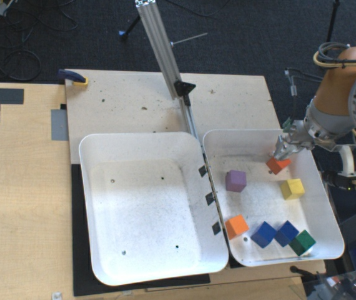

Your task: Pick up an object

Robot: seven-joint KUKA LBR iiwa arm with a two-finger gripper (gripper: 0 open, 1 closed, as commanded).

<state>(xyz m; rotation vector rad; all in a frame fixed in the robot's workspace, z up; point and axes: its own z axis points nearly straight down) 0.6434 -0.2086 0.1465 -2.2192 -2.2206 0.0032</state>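
Gripping red-orange cube (278,164), metal gripper (283,153) above bin (328,211)

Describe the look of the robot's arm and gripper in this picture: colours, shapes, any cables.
The arm is a rounded grey body with an orange band above the wrist. A looped pale cable sits at its top. It narrows to a small metallic grey two-finger gripper on a compact silver-grey wrist block.
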